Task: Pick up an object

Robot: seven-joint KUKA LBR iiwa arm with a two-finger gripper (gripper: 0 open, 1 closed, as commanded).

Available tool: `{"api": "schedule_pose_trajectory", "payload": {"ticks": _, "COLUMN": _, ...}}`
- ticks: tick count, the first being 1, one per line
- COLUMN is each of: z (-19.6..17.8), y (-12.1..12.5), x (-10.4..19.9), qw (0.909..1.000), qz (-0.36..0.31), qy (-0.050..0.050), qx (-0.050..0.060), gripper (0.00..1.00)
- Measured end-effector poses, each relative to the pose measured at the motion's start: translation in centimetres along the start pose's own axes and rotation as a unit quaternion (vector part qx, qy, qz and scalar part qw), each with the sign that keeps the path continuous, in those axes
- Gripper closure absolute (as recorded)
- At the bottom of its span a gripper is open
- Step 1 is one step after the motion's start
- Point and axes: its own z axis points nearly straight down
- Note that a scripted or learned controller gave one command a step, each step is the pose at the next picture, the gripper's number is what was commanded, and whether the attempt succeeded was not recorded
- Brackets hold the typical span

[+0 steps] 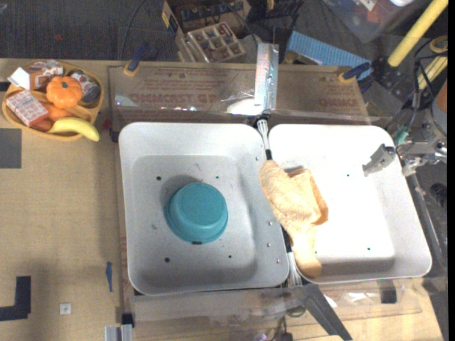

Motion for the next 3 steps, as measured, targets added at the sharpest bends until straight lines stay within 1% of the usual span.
{"api": "schedule_pose_trajectory", "payload": {"ticks": 1, "z": 10.5, "y": 1.7, "x": 8.2, "qw": 0.9995, "qz": -0.03, "qy": 0.0, "qx": 0.0, "gripper": 0.0}}
{"api": "schedule_pose_trajectory", "payload": {"ticks": 2, "z": 12.8, "y": 1.2, "x": 9.5, "qw": 0.9963, "qz": -0.086, "qy": -0.001, "qx": -0.005, "gripper": 0.0}}
{"api": "schedule_pose_trajectory", "payload": {"ticks": 3, "z": 3.3, "y": 3.8, "x": 11.6, "qw": 0.9997, "qz": 0.026, "qy": -0.001, "qx": -0.001, "gripper": 0.0}}
